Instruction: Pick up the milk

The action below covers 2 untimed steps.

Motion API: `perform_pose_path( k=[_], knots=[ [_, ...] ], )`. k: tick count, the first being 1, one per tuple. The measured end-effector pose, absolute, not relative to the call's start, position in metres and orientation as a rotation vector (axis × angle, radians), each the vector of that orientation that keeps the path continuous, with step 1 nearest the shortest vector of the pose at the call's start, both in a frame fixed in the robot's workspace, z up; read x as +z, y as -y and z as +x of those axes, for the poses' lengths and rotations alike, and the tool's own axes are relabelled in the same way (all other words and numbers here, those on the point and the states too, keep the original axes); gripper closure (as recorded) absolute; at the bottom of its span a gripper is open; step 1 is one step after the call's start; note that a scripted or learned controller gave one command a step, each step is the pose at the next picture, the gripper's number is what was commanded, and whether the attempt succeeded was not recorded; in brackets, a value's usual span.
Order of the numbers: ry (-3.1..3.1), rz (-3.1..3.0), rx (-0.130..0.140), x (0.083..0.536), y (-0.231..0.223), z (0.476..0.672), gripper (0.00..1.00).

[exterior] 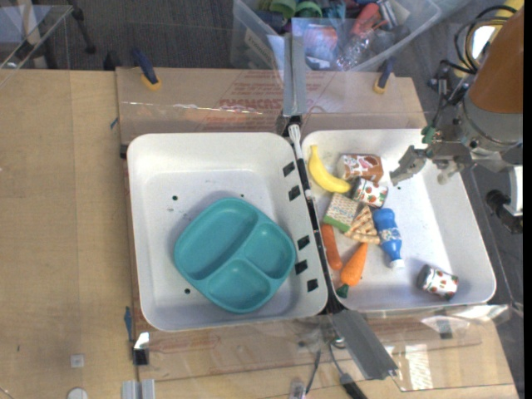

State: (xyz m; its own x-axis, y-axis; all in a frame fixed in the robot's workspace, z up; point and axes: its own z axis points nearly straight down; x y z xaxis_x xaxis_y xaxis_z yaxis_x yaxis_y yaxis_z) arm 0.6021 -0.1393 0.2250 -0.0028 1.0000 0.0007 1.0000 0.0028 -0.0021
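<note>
— So, what was biggest?
— The left bin (150,223) held a teal plate (234,254). The arm (497,81) hung over the right bin's (465,231) far right side.
— And its gripper (409,163)?
— I could not tell its state.
— The milk?
— The blue milk bottle (388,235) lay in the right bin, beside a carrot (355,263), near a banana (325,173).

One fixed camera above bench (58,223), looking down at a slant on both white bins (150,223); arm (499,73) enters from view's right, moderate range
</note>
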Motion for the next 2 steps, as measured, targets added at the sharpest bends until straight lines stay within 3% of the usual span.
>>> perform_pose_path(
  k=[1,2],
  knots=[
    [2.090,-2.359,-0.015,0.101,0.096,0.631,0.00],
    [2.090,-2.357,-0.018,0.111,0.095,0.631,1.00]
  ],
)
